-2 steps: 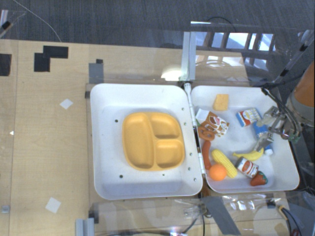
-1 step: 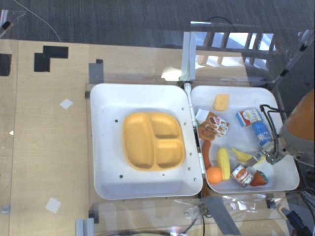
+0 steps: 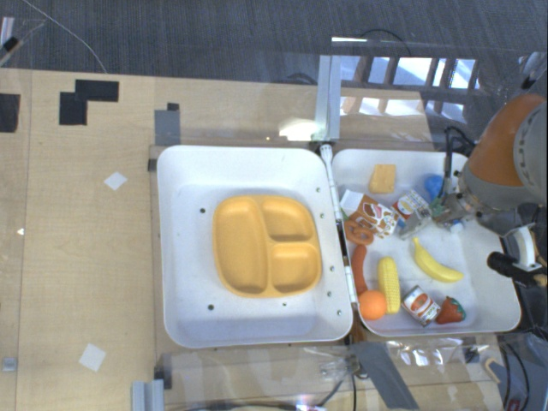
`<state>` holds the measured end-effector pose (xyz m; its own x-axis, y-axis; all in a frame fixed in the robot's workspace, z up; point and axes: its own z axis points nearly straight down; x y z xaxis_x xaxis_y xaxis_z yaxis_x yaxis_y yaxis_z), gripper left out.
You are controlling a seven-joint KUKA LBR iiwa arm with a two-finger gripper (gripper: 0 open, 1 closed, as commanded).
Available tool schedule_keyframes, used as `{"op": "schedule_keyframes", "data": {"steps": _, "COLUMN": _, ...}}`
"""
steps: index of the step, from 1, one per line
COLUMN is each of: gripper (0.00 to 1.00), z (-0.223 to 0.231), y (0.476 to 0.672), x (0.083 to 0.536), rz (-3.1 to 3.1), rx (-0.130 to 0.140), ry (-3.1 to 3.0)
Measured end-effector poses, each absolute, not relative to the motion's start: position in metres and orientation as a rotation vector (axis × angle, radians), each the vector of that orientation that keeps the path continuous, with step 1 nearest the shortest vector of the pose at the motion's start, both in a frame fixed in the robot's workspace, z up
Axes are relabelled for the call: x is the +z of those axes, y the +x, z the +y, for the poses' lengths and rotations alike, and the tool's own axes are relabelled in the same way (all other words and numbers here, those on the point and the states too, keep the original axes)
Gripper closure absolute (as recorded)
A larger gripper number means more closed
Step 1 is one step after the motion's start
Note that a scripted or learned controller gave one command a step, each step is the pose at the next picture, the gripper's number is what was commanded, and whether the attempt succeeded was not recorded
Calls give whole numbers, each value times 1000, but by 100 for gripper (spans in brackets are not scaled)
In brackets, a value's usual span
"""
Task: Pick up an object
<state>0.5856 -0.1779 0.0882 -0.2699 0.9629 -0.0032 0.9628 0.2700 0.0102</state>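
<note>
The right bin (image 3: 488, 319) holds several small items. At its back lie a yellow cheese block (image 3: 383, 178) and a blue object (image 3: 433, 185). A printed snack packet (image 3: 377, 217) and a clear wrapper (image 3: 413, 207) sit in the middle. Nearer the front are a banana (image 3: 435, 262), a corn cob (image 3: 389, 282), an orange (image 3: 372, 305), a red sausage (image 3: 358, 262), a small can (image 3: 419, 305) and a strawberry (image 3: 453, 311). My gripper (image 3: 448, 209) is low over the bin, just right of the clear wrapper and beside the blue object, which it partly hides.
The left bin (image 3: 184, 229) holds a yellow divided plate (image 3: 265, 245). A metal rail (image 3: 339, 229) separates the two bins. The grey arm with its orange band (image 3: 505, 148) comes in over the right bin's far right edge.
</note>
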Motion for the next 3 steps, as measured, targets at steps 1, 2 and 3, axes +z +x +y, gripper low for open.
{"op": "schedule_keyframes", "data": {"steps": 1, "gripper": 100, "z": -179, "y": 589, "x": 103, "rz": 2494, "rx": 13, "ry": 1876}}
{"op": "schedule_keyframes", "data": {"steps": 2, "gripper": 100, "z": -205, "y": 563, "x": 89, "rz": 2059, "rx": 10, "ry": 2359}}
{"op": "schedule_keyframes", "data": {"steps": 3, "gripper": 100, "z": -178, "y": 520, "x": 95, "rz": 1966, "rx": 3, "ry": 2447}}
